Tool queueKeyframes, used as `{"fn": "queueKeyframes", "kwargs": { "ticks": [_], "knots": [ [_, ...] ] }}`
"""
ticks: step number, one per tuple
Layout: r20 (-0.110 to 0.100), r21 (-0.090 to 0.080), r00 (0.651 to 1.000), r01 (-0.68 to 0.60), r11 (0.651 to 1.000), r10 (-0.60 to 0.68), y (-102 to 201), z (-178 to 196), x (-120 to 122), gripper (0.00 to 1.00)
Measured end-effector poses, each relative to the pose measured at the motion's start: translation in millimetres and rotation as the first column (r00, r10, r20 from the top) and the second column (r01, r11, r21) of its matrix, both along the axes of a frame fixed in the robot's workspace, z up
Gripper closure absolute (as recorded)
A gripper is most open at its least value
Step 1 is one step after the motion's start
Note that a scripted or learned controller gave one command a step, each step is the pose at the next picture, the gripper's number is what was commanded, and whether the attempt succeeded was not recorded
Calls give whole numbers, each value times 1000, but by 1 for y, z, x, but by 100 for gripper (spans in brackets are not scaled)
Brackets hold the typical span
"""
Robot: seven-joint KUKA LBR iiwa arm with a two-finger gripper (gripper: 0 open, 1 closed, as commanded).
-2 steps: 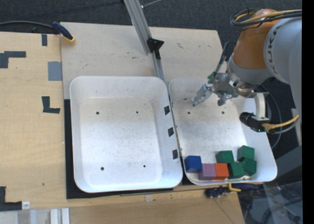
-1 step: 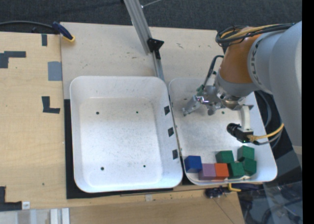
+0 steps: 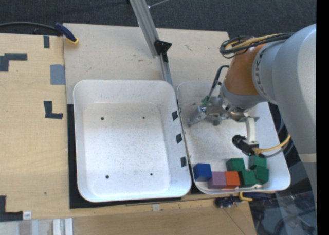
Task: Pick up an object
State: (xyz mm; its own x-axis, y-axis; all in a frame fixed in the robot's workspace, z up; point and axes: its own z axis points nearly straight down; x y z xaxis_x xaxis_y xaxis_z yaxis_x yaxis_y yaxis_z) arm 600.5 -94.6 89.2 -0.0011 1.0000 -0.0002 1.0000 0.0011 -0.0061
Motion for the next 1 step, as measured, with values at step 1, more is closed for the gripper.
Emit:
{"fn": "queueKeyframes", "kwargs": {
  "ticks": [1],
  "knots": [
    [3,1,1000,-1,1000,1,1,12,1,100]
  ]
}}
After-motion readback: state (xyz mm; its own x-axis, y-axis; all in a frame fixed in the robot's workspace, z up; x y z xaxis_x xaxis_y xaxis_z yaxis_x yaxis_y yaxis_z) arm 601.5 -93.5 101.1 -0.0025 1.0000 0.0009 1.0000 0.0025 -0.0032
